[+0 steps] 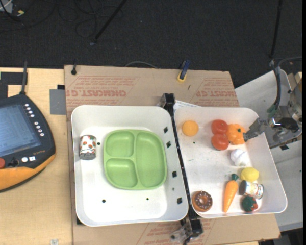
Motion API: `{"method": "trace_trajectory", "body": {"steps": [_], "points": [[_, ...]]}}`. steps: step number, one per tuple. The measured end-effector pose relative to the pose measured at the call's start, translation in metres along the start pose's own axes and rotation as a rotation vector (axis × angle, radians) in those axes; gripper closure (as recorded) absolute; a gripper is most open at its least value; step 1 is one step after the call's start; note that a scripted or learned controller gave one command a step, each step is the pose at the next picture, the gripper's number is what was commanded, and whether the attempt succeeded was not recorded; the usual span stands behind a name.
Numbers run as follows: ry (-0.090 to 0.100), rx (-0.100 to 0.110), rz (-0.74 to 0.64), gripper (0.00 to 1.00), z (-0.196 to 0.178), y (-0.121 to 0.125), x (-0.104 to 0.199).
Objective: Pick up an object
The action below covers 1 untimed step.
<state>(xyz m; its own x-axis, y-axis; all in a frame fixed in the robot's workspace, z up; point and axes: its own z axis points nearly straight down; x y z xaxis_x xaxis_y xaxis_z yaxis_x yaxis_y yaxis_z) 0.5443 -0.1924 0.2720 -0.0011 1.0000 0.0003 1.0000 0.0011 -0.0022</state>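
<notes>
At the bottom of the frame, the right bin (275,200) holds a cluster in its lower right corner: a chocolate donut (202,200), a carrot (230,195) standing almost on end, a small jar (254,189) lying on its side, a red and green strawberry (249,204) just below it, and a lemon (250,174) just above. Slightly higher lies a white garlic bulb (238,157).

The left bin (92,208) carries a green divided plate (134,158) in its middle and a small printed can (87,147) upright near its left wall.

Further up the right bin, an orange ball (190,128) sits alone at upper left, while two red tomatoes (220,134) and an orange pepper (235,133) touch one another near the upper right.

The end effector (255,129) sits at the right edge of the frame, its tip just beside the pepper; whether it is open or closed cannot be told, and nothing visibly sits in it.

On the tabletop (10,218) at far left rests an orange and grey control tablet (15,142).
</notes>
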Motion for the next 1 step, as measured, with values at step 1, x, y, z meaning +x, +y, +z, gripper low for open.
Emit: {"method": "trace_trajectory", "body": {"steps": [1], "points": [[0.003, 0.006, -0.001, 0.0, 0.0466, 0.0029, 0.0077]]}}
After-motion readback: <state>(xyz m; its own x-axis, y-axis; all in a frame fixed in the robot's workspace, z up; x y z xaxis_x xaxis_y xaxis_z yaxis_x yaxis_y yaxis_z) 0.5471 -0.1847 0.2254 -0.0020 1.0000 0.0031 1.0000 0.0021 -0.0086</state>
